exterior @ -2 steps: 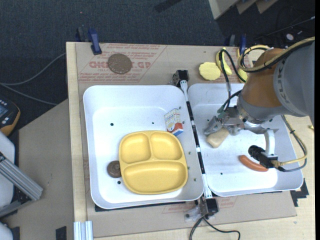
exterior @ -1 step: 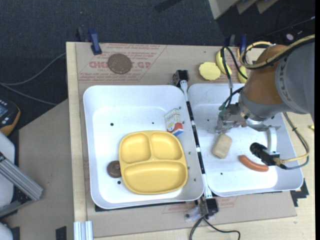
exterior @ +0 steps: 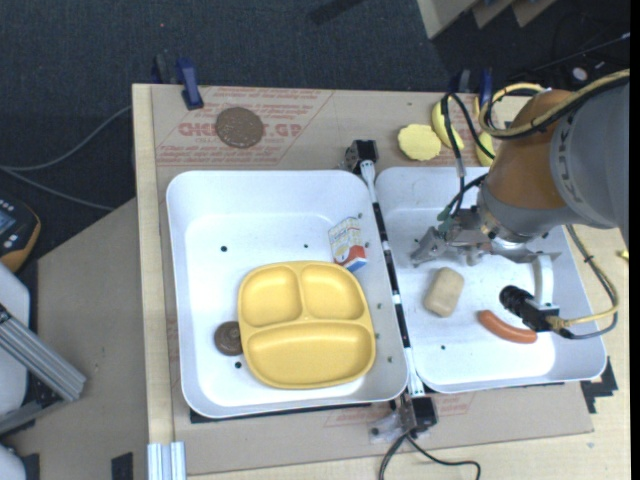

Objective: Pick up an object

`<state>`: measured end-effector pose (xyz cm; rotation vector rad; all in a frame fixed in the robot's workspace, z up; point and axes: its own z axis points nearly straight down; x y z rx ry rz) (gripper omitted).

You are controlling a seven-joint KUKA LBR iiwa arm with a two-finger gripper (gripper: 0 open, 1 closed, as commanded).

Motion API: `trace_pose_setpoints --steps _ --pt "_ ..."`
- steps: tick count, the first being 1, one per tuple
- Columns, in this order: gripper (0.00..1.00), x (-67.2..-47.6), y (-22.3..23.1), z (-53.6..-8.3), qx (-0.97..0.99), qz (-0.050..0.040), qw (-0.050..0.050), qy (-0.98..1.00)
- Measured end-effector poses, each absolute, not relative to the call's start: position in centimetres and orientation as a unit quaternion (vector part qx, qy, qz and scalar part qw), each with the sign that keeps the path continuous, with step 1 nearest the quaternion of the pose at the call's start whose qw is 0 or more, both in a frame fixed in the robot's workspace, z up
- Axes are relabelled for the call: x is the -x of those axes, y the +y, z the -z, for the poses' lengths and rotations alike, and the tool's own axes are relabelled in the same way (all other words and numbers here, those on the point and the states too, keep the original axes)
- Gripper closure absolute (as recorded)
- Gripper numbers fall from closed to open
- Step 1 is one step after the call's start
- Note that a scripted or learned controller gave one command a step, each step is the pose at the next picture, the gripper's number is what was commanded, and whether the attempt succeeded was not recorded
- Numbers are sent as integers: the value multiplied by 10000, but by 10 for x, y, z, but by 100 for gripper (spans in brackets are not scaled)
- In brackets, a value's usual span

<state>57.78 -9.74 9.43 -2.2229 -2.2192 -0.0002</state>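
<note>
The gripper (exterior: pixel 447 246) hangs open and empty over the right bin (exterior: pixel 560 363), and the nearest thing, a tan block (exterior: pixel 444 292), lies just below it toward the near edge, long axis roughly upright.

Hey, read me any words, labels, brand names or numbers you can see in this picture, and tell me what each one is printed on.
Red lettering on the cardboard sheet under the bins: too blurred and partly covered to read.
Print on the small packet in the left bin: too small to read.
Nothing else carries readable text.
</note>
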Motion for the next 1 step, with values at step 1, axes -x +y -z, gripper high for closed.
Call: trace_pose_setpoints --steps 1 --pt "0 -515 -106 -84 7083 -21 38 -7059"
